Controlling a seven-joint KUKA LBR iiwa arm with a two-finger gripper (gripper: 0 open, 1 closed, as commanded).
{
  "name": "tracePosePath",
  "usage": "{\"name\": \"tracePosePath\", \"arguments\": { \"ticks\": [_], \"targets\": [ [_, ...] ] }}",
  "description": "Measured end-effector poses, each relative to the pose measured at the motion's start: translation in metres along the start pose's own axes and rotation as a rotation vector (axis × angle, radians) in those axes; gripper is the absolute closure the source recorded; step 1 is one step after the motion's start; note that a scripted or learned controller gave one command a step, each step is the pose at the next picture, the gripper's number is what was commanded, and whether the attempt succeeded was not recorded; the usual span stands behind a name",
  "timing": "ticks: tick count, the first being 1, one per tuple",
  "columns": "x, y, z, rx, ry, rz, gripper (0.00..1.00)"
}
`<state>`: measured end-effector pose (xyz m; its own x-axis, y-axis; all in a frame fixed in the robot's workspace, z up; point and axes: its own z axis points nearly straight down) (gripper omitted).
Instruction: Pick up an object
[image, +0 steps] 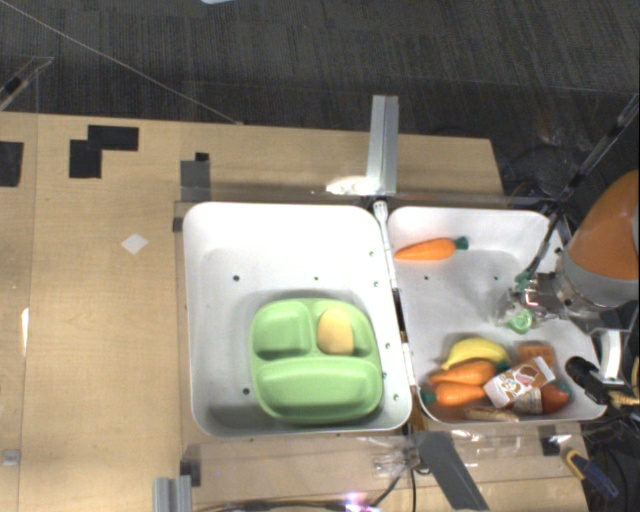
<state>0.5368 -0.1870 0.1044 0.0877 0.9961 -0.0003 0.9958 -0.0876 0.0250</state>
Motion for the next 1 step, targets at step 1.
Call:
{"name": "tracePosePath", "arguments": {
  "ticks": [1],
  "targets": [
    [0.0591, 0.0439, -0.1076, 0.020, -0.002, 0.178, 1.00]
  ]
}}
